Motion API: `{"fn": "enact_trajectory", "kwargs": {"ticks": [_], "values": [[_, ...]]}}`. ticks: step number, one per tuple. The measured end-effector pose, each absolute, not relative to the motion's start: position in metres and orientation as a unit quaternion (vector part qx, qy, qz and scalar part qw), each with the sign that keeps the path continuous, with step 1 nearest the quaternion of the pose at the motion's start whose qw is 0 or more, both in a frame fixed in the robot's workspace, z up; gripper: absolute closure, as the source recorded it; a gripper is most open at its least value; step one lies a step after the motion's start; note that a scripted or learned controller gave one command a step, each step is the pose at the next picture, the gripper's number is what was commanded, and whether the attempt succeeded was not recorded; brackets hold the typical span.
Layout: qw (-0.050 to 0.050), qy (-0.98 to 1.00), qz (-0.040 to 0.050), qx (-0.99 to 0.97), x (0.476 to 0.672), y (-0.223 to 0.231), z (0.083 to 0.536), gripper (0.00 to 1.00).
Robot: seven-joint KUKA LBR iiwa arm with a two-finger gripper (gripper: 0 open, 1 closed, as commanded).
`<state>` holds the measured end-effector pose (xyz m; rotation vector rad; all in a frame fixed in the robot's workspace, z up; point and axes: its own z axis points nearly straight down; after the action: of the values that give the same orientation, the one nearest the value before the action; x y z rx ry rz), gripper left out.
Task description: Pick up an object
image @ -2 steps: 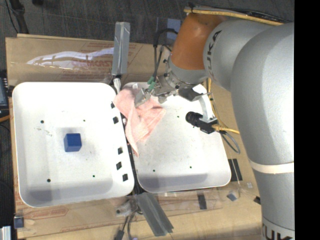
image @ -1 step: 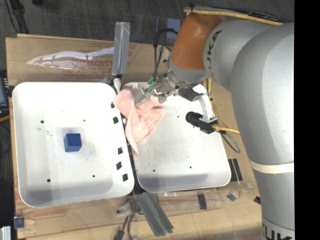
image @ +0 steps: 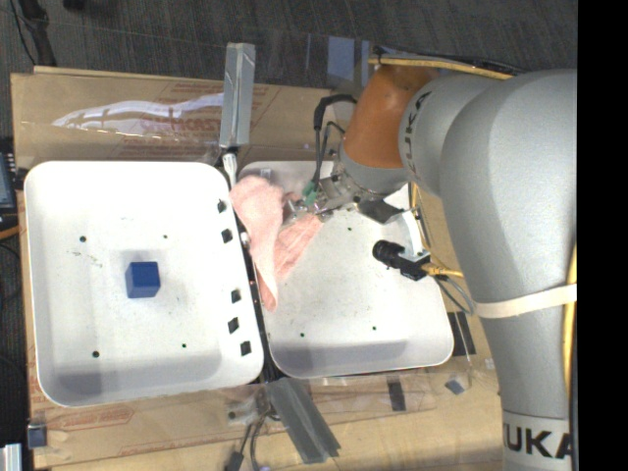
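Cloth (image: 273, 234), pink and crumpled, lies just left of the claw (image: 316, 200) and trails away below it, its upper edge touching the fingertips. Whether the claw grips it, I cannot tell. Far left of the claw sits a blue cube (image: 143, 279).

The grey arm (image: 510, 253) fills the right side of the camera view, its broad link running from the lower right corner up toward the top. From there it bends left into the orange band (image: 378, 126) above the wrist. Below the band the wrist angles down and left, ending in the gripper (image: 316, 200), which sits low and points left. A black cable loops beside the wrist on its left.
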<state>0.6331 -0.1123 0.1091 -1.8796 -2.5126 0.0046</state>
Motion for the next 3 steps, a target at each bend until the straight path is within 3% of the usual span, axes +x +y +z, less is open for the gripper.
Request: {"fn": "enact_trajectory", "kwargs": {"ticks": [1,2,3], "values": [[-0.001,-0.827,0.0002,-0.562,0.658,-0.108,0.093,0.0],[0.001,-0.841,0.0006,-0.542,0.624,-0.103,0.092,0.0],[0.0,-0.84,0.0005,-0.542,0.624,-0.104,0.092,0.0]]}}
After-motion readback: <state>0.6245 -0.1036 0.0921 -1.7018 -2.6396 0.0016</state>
